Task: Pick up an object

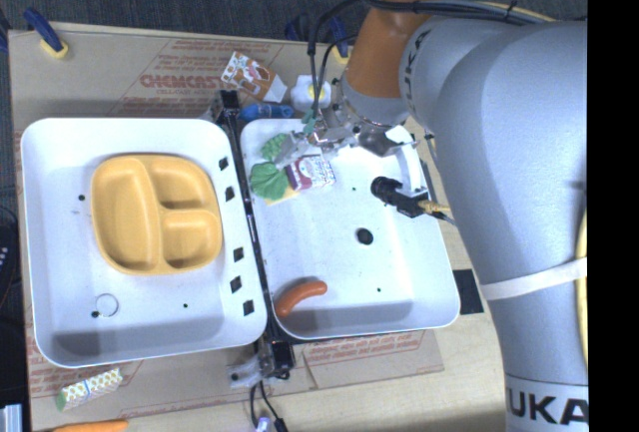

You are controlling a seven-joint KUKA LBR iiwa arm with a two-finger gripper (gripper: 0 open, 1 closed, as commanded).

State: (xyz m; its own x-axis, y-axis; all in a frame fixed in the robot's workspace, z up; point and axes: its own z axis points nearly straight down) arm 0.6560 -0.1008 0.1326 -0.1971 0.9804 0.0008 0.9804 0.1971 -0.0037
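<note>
Clutter lies bunched in the far left corner of the right bin, which is probably why the gripper hangs low there, at the end of the arm reaching in from the right. The wrist hides its tip, so I cannot tell whether it is open or closed, and nothing shows as held. The likeliest target, by my reading, is the packet just beneath and toward the near side of the gripper. It is small, flat and crinkled, white with a dark red patch and fine print, and it lies tilted on the bin floor. Its left edge touches a green leaf, ruffled and soft-looking, and a second leaf lies just beyond, close to the bin's far wall (a tight spot for a clean grasp). The looser pieces look easier to reach: an orange sausage rests alone against the near wall, and a black disc lies on open floor mid-bin. The left bin holds a yellow tray, well apart from the gripper.
</note>
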